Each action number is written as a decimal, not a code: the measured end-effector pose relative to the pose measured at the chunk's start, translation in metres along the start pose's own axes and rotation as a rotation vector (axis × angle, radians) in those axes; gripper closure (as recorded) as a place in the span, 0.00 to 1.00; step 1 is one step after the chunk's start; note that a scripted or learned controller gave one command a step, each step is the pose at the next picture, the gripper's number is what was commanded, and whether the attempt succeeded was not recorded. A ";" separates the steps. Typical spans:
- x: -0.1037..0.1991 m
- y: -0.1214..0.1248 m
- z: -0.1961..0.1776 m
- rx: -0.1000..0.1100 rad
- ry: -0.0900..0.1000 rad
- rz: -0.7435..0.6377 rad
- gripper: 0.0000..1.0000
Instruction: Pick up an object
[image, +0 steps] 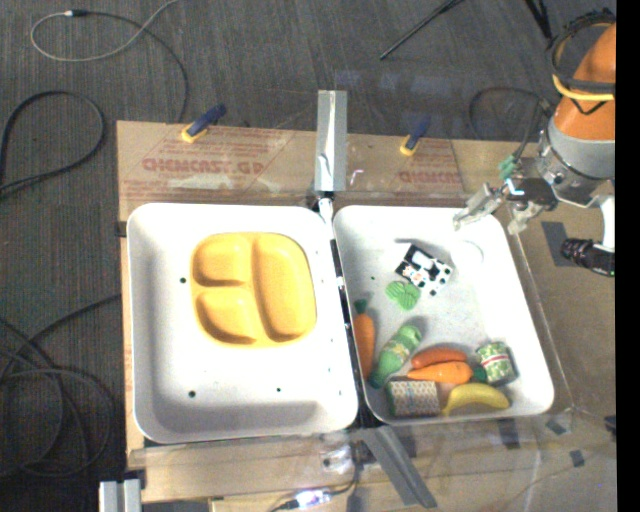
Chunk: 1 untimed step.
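Observation:
My gripper (493, 214) hangs over the far right corner of the right bin (520, 300), open, with nothing between its fingers. Below it in that bin lie a black-and-white toy (422, 270) and a small green leafy piece (403, 294). Further forward are an orange carrot (365, 340), a green bottle (397, 352), two orange vegetables (442, 365), a small green can (495, 362), a banana (475, 398) and a tan block (413, 397). The gripper touches none of them.
The left bin (160, 380) holds a yellow divided plate (253, 287). A metal post (331, 150) stands behind the seam between the bins. Cardboard with two clamps (203, 122) lies behind them. Cables run over the floor at the left.

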<state>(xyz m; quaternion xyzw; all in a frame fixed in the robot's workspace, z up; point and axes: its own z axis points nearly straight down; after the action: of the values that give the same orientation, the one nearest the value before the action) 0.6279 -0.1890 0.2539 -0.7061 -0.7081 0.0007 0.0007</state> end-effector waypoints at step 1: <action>0.044 0.002 0.109 0.000 -0.001 -0.087 0.00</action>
<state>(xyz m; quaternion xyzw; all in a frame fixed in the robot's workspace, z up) 0.6299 -0.1447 0.1449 -0.6746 -0.7382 0.0011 0.0007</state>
